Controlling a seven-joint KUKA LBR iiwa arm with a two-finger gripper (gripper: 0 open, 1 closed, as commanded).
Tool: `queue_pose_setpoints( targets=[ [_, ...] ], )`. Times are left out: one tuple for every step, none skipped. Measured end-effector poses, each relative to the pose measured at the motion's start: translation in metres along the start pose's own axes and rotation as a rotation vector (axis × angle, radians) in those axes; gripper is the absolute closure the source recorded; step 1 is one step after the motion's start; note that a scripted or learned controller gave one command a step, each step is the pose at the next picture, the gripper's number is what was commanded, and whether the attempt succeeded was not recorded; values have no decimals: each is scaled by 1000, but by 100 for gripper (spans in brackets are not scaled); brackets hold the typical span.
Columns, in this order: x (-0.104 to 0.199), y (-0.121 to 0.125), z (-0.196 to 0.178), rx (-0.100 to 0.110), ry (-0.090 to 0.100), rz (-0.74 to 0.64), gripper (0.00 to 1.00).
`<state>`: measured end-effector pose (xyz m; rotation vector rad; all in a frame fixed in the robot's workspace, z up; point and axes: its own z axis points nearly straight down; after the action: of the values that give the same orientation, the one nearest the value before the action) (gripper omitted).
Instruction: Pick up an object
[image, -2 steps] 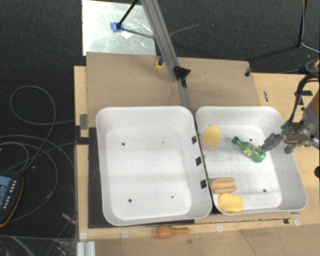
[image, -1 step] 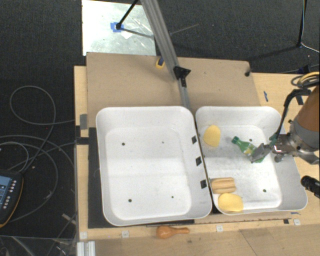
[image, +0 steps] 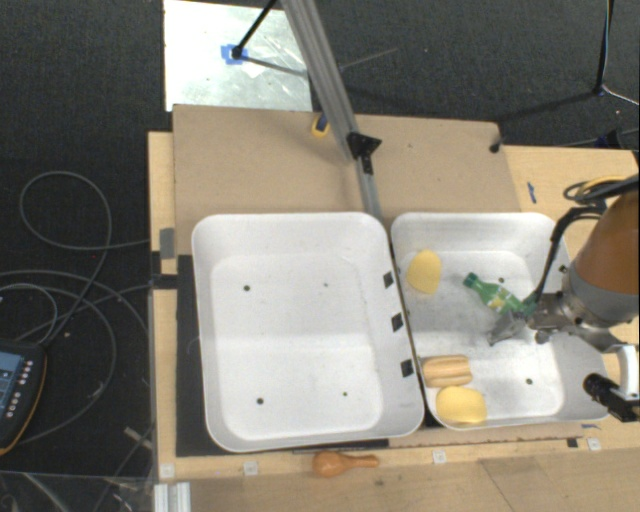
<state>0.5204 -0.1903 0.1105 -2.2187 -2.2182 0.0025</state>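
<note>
The right bin (image: 470, 232) holds a yellow rounded piece (image: 424, 271) near its left wall, a green bottle-like object (image: 491, 293) in the middle, a hot-dog bun (image: 446, 371) lower left and a yellow lump (image: 461, 405) at the front edge. My gripper (image: 505, 330) reaches in from the right, low over the bin floor just below the green object. Its fingertips point left, close to the green object's right end. I cannot make out how the fingers stand, and nothing is clearly between them.
The left bin (image: 290, 330) lies beside the right one, joined by black clips. An orange-brown pear-shaped toy (image: 343, 462) lies on the bench in front of the bins. A grey pole (image: 330, 90) slants over the cardboard backing. Cables run along the floor at left.
</note>
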Motion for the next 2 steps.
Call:
queue_pose_setpoints(
  targets=[
    [-1, 2, -14, -8, -3, 0, 100],
    [-6, 8, -60, -11, -5, -5, 100]
  ],
)
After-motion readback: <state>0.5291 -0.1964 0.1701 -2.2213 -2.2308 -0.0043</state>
